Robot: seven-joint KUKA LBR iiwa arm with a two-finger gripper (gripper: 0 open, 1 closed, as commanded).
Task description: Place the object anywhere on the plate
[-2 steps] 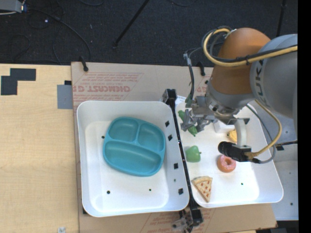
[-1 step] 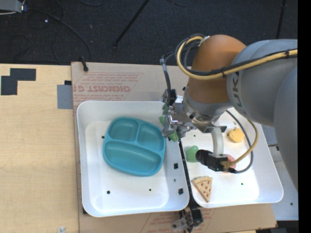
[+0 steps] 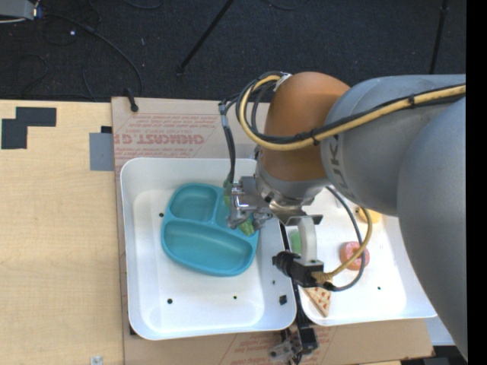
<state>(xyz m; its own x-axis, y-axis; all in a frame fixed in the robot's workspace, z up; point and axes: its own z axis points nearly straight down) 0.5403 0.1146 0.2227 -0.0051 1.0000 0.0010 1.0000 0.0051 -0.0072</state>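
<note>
The arm (image 3: 358, 150) reaches in from the right and stands over the seam between the two white bins. Its orange band sits above the wrist, with yellow and black cables looped around it.

The left bin (image 3: 144, 280) holds a teal divided plate (image 3: 202, 238), lying flat near the bin's right side, with two small compartments at the top and one large compartment below.

The gripper (image 3: 242, 217) is at the plate's upper right corner, over the right-hand small compartment. A small green object (image 3: 247, 225) shows at the fingertips, at the plate's edge. Whether the fingers clamp it cannot be told, since the wrist hides most of them.

The right bin (image 3: 396, 295) holds a pink and orange item (image 3: 354, 255) and a pizza slice (image 3: 319, 301) near the bin's front left corner. A green item (image 3: 294, 243) lies partly hidden beneath the wrist hardware.
</note>
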